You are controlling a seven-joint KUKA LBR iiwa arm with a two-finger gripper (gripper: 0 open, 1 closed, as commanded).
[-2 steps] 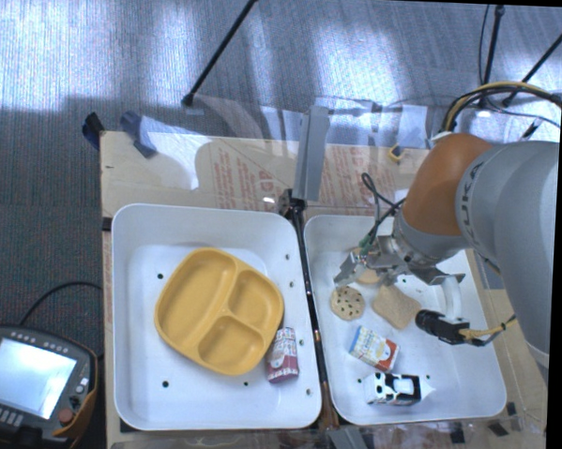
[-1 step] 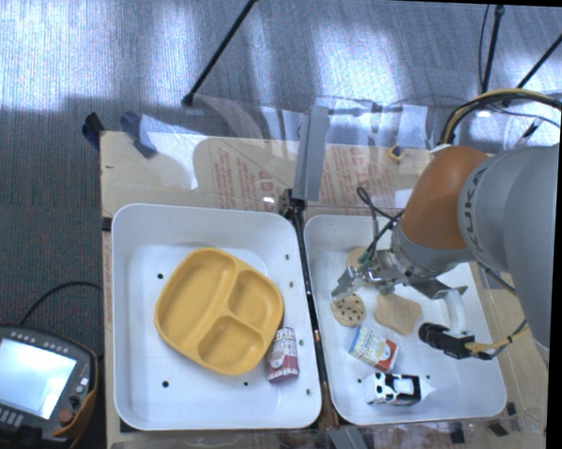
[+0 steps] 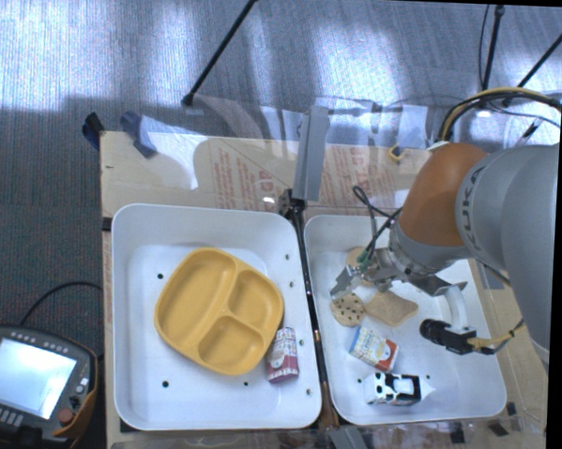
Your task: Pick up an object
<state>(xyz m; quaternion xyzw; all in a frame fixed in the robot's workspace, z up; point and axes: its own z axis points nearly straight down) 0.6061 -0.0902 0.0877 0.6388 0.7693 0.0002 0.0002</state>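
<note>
I see the end effector low in the right bin, just at 12 o'clock of the cookie. I cannot tell its state. Yellow plate lies in the left bin.

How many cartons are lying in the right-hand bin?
2. An orange and white carton lies near the middle of the right bin, and a black and white carton lies just below it, near the front edge. The arm may hide others.
</note>
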